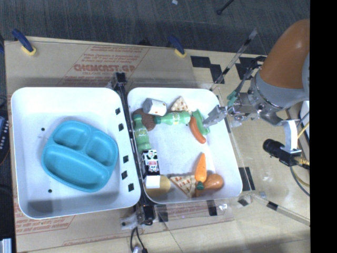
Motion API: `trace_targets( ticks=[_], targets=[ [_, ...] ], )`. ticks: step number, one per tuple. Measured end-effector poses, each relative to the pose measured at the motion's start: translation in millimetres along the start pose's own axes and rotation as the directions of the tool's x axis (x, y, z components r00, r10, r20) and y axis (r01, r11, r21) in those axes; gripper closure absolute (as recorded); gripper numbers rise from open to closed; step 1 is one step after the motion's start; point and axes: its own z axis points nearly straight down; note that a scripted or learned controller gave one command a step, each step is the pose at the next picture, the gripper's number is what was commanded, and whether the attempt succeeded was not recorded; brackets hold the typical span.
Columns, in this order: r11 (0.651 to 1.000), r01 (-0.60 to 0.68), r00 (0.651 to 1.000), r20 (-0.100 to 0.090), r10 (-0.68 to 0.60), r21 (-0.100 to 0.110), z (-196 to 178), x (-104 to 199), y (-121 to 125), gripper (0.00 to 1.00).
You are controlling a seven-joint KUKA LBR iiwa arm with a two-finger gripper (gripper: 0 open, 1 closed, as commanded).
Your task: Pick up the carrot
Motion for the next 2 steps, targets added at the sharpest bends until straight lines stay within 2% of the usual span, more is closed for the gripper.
trace_targets(
  ticks=[1, 2],
  targets=[
    [1.000, 0.008, 1.000, -0.003, -0.008, 0.010, 122.2, 9.2, -46.3, 0.00],
    [0.997, -0.080, 0.997, -0.003, 0.080, 0.000, 196.9, -10.4, -47.8, 0.00]
  ],
)
